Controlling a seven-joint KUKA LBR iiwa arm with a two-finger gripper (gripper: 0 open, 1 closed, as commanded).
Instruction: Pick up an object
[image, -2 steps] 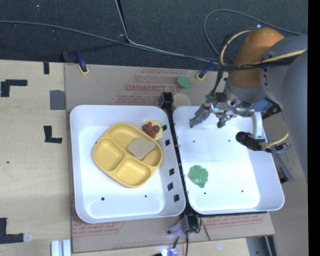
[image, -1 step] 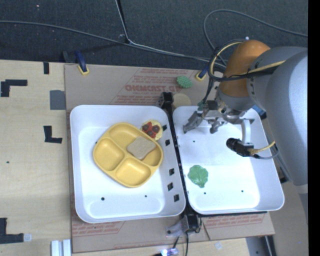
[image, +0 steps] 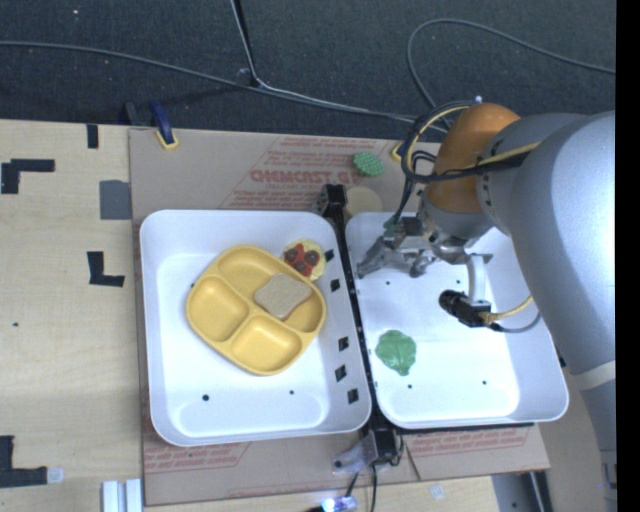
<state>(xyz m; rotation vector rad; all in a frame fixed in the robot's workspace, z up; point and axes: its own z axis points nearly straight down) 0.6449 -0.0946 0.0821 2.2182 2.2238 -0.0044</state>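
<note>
Hovering claw (image: 400, 252), fingers apart, holding nothing, upper centre-right; green leafy piece (image: 396, 351) below looks light, soft: pinch across middle.

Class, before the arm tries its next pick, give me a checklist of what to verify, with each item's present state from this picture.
1. A target lies in the right bin: ok, a green leafy item lies on its floor.
2. Space around the green item: ok, nothing touches it.
3. Pincer above the target: not ok, it sits at the bin's far left corner, away from the green item.
4. Pincer open or shut: cannot tell.
5. Pincer already holding something: cannot tell, nothing is visible between its tips.
6. Left bin contents: ok, a yellow tray carries a brown slice, with a small red item at its edge.
</note>
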